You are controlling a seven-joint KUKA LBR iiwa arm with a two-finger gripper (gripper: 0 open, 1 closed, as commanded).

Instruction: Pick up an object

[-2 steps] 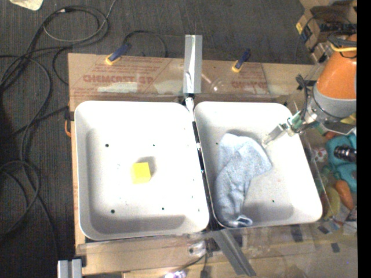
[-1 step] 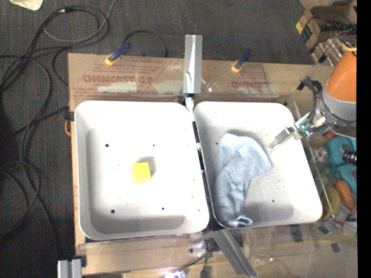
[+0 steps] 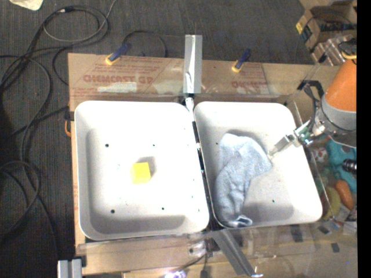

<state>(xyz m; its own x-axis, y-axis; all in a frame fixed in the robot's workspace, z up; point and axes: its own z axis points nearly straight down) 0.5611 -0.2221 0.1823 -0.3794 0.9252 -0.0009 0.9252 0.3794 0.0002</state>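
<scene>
Cloth (image 3: 240, 175), pale blue and crumpled, lies in the right bin (image 3: 301, 210), spread from that bin's middle down to its near wall, where one corner curls up. It looks soft, light and limp, so it should sag and drape when lifted; a raised fold near its upper edge seems the best place to pinch. The gripper (image 3: 277, 147) hangs just beside the cloth's upper right edge, its slim tip slanting down toward the fabric; whether it touches is unclear. I cannot tell how its fingers stand. The arm reaches in low over the bin's right rim. Left of the cloth, in the left bin (image 3: 87, 155), sits a small yellow block (image 3: 141, 172).
</scene>
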